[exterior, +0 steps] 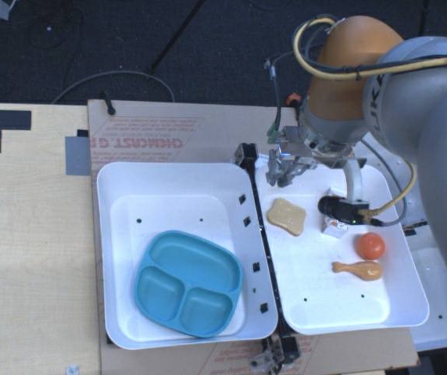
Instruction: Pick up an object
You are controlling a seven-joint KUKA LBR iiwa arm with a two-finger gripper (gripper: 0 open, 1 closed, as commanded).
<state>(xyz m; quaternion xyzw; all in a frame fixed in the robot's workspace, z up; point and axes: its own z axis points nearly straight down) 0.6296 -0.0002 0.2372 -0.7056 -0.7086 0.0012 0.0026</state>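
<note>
Dark floor with loose cables fills the top of the view, and below it a pale wooden table (28, 233) carries a cardboard sheet with two shallow white bins side by side. We see the left bin (122, 186) holding a blue divided plate (187, 283), lying flat and turned at a slant, probably just parked there out of the way.

Our arm reaches in from the right, its orange band above the wrist, and the gripper (284, 169) hangs over the far left corner of the right bin (399, 307). We cannot tell how the jaws stand; the metal parts there are too small and cluttered to read, and nothing is visibly held.

We judge the nearest candidate to be the slice of toast (287, 216), lying flat on the bin floor just below the gripper, apart from it. Its long axis runs diagonally, from upper left to lower right.

Further right lie a small white and black block (335, 226), an orange ball (371, 245), and a toy chicken drumstick (358, 269) lying roughly level across the view, thick end to the right. They look loosely scattered, leaving room around each one.
</note>
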